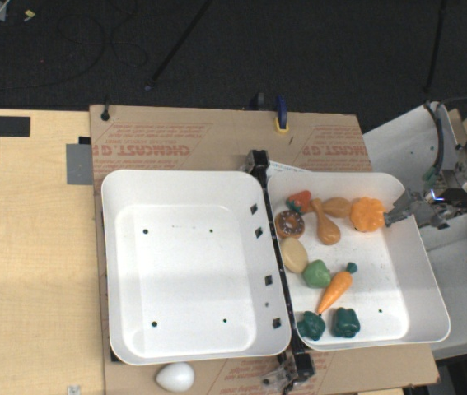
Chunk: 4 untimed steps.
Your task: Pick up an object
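The right bin (418, 303) holds several toy foods. An orange pepper (367, 215) lies near its far right wall. Beside it are a tan drumstick (325, 225), a tan roll (338, 207) and a red-orange piece (300, 200). A sprinkled donut (289, 223), a cream potato (294, 256), a light green pepper (316, 273) and a carrot (334, 291) lie along the left side. Two dark green pieces (311, 326) (346, 322) sit at the front. My gripper (395, 214) reaches in low over the right rim, its tip just right of the orange pepper.
The left bin (118, 245) sits beside the right one, with a black divider clamp (268, 245) between them. A white egg (175, 377) lies on the bench in front of the left bin. A blue and yellow clamp (282, 115) stands at the cardboard's far edge.
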{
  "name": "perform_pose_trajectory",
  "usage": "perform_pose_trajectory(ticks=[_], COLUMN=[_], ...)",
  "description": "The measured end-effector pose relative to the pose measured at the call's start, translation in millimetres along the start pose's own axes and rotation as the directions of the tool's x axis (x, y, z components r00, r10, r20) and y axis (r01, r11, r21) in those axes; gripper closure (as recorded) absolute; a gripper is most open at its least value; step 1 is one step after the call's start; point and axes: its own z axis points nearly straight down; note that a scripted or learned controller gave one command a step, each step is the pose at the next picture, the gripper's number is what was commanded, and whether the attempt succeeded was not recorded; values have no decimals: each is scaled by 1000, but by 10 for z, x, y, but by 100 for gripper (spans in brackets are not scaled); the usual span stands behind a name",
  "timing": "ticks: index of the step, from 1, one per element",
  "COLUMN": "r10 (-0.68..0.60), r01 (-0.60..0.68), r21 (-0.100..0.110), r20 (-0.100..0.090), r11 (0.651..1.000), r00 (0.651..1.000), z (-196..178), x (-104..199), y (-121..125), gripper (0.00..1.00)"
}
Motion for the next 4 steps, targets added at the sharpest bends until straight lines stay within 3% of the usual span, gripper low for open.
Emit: perform_pose_trajectory(ticks=[1, 2, 4], r10=[-3, 4, 9], r01=[3, -4, -9], r21=[9, -14, -12], r20=[-5, 11, 21], r11=[1000, 1000, 1000], r00=[1000, 1000, 1000], z=[1313, 1681, 1721], x=[444, 798, 938], y=[152, 841, 923], gripper=[0, 0, 0])
